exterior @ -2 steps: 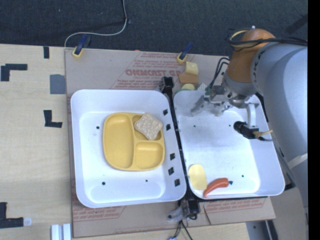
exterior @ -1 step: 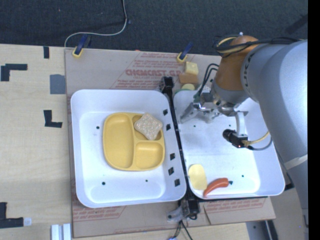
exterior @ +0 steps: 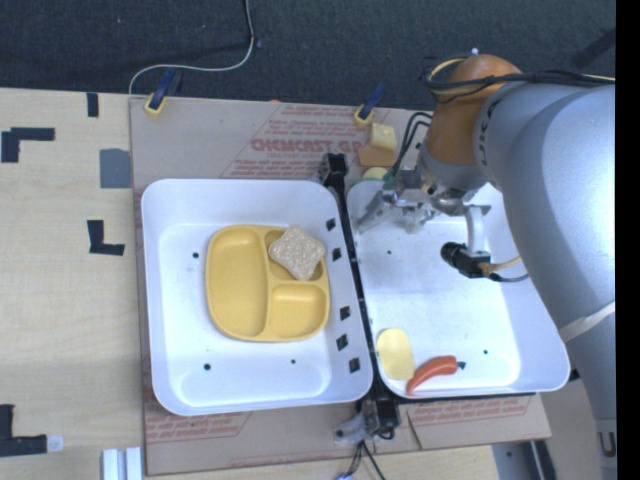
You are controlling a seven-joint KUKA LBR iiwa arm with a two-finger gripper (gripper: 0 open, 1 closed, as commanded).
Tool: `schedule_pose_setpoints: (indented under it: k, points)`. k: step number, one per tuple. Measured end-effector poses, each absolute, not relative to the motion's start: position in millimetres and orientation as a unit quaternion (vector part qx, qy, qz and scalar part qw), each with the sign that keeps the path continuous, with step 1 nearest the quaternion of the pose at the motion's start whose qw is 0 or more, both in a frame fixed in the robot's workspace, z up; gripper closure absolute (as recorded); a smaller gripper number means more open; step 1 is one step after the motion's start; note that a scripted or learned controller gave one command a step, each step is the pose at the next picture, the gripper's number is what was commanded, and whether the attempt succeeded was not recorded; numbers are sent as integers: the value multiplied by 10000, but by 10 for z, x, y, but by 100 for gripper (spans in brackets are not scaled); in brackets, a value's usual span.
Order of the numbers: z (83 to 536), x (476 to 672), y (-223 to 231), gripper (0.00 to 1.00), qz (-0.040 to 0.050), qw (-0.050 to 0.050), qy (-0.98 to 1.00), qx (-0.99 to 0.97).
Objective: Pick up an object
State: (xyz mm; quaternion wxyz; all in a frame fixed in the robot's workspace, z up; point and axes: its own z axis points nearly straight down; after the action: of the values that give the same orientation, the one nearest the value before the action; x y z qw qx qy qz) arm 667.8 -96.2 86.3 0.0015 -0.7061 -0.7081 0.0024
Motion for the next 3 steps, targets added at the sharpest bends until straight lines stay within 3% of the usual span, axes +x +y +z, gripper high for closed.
schedule_pose_setpoints:
  k: [1, 2, 3]
  points:
    - [845, 6681, -1273, 0, 4, -2, -7068, -7074]
    - [848, 6289, -942, 0, 9, 6, -7077, -7065]
    - [841, 6683, -981, 0, 26, 13, -7084, -7058]
